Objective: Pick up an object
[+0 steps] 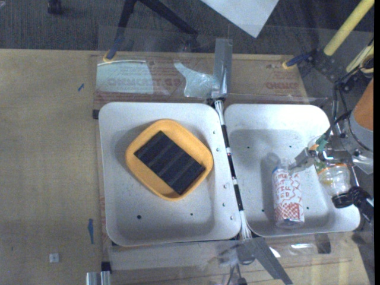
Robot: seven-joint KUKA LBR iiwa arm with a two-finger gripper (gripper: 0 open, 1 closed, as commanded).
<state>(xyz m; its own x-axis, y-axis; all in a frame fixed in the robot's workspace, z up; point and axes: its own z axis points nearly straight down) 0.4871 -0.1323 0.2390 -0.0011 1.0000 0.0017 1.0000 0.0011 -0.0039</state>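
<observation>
the pincer [303, 159] hovered beside the bottle [287, 198]; whether spread or pressed together, i could not tell. bottle looked light, slippery; best gripped mid-body.

Robot arm [363, 120] at the right edge: grey casing with an orange band. Black cables loop beside it. The wrist assembly [332, 153] carries metal parts with small green and orange fittings.

Matt white plastic bins [119, 218], glossy printed can [288, 198], smooth orange-rimmed dark ribbed tray [169, 159], pale wooden bench [41, 159].
</observation>
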